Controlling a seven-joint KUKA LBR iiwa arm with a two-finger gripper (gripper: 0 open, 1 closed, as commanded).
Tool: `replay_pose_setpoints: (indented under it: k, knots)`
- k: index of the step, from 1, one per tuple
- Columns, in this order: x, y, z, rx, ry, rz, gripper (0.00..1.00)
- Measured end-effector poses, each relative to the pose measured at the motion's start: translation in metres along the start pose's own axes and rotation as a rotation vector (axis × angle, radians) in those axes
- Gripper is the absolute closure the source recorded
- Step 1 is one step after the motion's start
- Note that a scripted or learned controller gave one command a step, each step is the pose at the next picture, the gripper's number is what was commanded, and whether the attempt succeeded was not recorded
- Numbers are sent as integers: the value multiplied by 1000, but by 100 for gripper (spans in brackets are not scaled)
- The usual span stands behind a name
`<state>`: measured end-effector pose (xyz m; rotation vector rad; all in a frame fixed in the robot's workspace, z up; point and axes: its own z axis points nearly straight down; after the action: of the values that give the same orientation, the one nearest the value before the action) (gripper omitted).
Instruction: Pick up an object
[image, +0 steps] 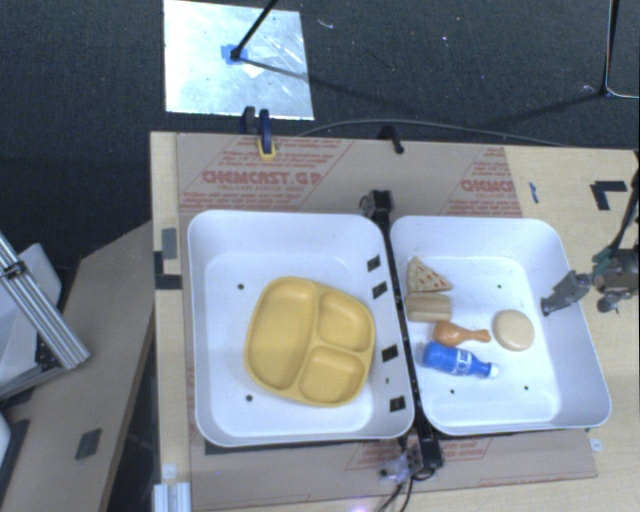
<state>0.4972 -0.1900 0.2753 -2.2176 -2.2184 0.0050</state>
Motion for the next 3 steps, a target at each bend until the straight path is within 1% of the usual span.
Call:
replay_pose_setpoints:
  k: [1, 2, 3]
  knots:
    - [0, 2, -4, -8, -2, -3, 0]
    - [7, 11, 46, -4, 0, -2, 0]
    - [14, 4, 95, -4, 0, -1, 0]
